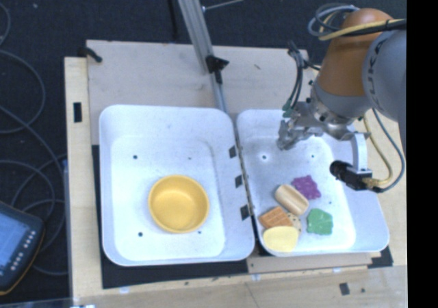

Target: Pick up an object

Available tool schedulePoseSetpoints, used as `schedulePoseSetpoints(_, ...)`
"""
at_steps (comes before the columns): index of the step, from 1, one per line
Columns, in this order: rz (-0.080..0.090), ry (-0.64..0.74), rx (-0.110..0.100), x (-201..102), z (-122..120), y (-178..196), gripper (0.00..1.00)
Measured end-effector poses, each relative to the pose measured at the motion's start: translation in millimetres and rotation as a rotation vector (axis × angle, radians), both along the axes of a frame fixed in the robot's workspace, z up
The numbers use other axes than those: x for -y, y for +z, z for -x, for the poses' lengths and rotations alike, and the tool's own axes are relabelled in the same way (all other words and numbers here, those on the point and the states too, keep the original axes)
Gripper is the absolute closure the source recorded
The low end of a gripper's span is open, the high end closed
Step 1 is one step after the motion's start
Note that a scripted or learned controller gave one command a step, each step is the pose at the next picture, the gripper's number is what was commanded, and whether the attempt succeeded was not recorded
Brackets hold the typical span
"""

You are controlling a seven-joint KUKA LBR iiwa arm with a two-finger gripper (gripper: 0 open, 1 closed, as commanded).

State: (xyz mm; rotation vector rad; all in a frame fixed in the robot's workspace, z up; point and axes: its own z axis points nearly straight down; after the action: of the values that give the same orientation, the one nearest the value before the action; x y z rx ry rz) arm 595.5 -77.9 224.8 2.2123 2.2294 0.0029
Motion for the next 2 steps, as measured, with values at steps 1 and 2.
schedulePoseSetpoints(1,-0.001,0.001,0.000,-50,-9,10,1.00)
schedulePoseSetpoints(2,-0.002,0.001,0.001,-108,-34,17,1.00)
